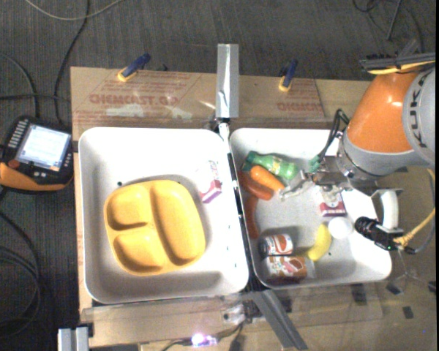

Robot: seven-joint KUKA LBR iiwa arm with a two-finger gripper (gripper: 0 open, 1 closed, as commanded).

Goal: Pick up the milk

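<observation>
claw (pixel 316 182) is down in the right bin (pixel 366 268), can't tell its state; milk carton (pixel 332 209) just below it, carrot (pixel 261 182) to its left

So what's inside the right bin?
Right bin holds a green bottle, carrot, two cans, banana and a white-capped carton. The arm covers its upper right corner.

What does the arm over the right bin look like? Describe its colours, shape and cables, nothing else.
The arm is a bulky rounded body, orange on its broad band with grey casing at the right. Below it hangs a metallic gripper of silver and dark parts. A thin black cable loops along its left side.
</observation>
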